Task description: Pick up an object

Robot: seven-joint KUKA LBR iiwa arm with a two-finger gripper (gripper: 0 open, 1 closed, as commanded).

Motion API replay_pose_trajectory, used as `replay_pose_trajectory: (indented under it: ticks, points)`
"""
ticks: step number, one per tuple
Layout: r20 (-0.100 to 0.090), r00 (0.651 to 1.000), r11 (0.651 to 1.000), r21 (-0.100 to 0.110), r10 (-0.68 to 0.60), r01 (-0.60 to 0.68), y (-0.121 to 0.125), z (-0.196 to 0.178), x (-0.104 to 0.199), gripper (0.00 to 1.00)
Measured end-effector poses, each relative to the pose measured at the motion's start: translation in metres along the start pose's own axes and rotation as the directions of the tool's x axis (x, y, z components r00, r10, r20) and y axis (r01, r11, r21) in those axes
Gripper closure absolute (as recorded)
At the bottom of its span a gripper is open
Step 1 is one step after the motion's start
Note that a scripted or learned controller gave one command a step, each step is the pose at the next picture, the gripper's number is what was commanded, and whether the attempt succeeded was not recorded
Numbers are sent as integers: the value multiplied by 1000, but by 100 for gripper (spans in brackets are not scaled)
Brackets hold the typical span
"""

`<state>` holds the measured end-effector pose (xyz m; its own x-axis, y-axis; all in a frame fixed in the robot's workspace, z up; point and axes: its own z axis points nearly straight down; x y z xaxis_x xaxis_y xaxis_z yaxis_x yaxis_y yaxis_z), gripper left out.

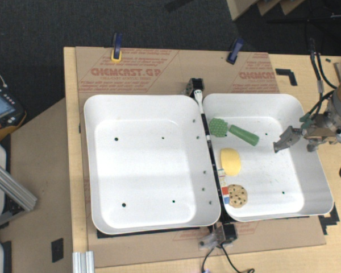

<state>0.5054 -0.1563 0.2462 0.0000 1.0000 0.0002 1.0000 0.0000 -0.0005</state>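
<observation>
Cardboard-covered bench [159, 61] is seen bearing two white bins. Right bin [284, 110] is occupied by a green brush [232, 131], a yellow lump [231, 161] and a cookie [237, 195] along its left side. Gripper [292, 138] is positioned over the bin's right part, well apart from them; finger state cannot be told.

Arm [336, 118] cut off at right edge — small item [225, 191] by cookie [237, 195] too small to ID

Bright, even overhead light glares softly off the white bins [142, 110], with faint shadows and slight overall softness.
</observation>
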Motion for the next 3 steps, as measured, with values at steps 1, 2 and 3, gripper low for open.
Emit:
replay_pose_trajectory:
  ticks: [1,2,3]
  points:
    - [9,1000,1000,-14,7,-7,-27,-117,-72,0]
    - [4,1000,1000,-6,0,0,-25,-120,-68,100]
    - [-2,1000,1000,0,-8,8,36,-84,-8,100]
